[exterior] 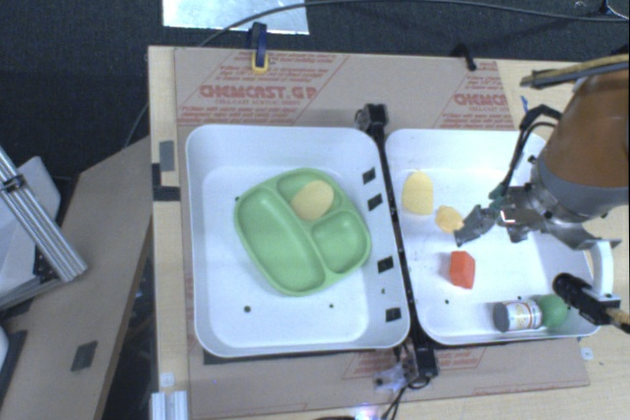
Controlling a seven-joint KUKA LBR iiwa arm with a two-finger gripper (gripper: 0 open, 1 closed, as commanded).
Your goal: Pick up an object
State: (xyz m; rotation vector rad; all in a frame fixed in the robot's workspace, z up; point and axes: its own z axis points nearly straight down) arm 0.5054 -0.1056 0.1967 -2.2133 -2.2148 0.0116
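Dark carpet surrounds the counter [325, 74] bearing two white bins. The task's likeliest thing, a small yellow piece [449, 218], lies in the right bin [463, 145] just beyond the tips of the jaws [476, 223], which look slightly parted with nothing between them, apparently lined up for a grab. Below the jaws sits a red block [462, 269]; a larger yellow object [418, 193] lies above and beyond. Farther beyond, the left bin [226, 310] holds a green divided plate [295, 241]

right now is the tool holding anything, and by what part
Nothing is held. The tool hangs over the right bin beside the small yellow piece, with nothing between its fingers.
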